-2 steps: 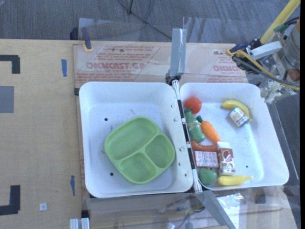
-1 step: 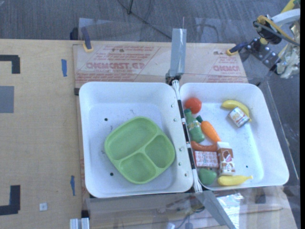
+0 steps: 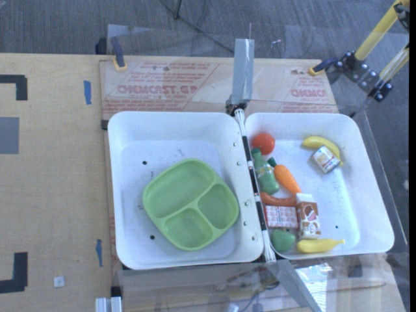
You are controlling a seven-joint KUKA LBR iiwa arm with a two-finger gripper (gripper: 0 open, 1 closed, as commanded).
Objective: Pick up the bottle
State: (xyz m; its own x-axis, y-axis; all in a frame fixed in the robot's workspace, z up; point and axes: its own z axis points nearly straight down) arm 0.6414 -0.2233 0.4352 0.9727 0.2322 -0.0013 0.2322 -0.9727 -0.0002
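The bottle (image 3: 264, 173) is small and green with a printed label. It lies on its side in the right bin (image 3: 354, 203), close against that bin's left wall. A red tomato (image 3: 263, 142) touches its far end and an orange carrot (image 3: 286, 179) lies along its right side. A red packet (image 3: 280, 216) sits just in front of it.
In the right bin there are also a banana (image 3: 321, 144), a small box (image 3: 325, 160), a juice carton (image 3: 309, 218), a second banana (image 3: 318, 244) and a green item (image 3: 283, 239). The left bin (image 3: 130, 142) holds a green divided plate (image 3: 190, 204). A yellow stand (image 3: 374, 41) rises at the top right.
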